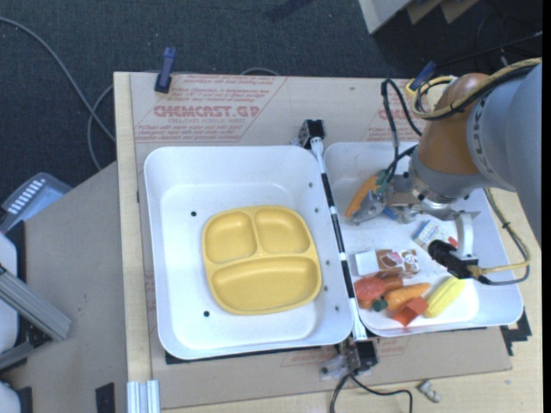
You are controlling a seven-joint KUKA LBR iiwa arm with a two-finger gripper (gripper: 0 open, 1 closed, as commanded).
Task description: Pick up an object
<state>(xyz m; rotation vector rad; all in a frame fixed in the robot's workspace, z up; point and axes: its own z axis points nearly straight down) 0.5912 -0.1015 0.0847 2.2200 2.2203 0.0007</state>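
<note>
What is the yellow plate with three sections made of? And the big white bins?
The yellow plate looks like moulded plastic: one even colour, rounded dividers, a soft sheen and no pattern. The left white bin and right white bin also look like plastic, smooth and slightly glossy with rounded, curled rims. Thin formed sheet, probably, though the picture cannot confirm it.

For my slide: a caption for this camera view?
Arm's pincer low in the right bin among toy food; yellow tray in the left bin.
</note>
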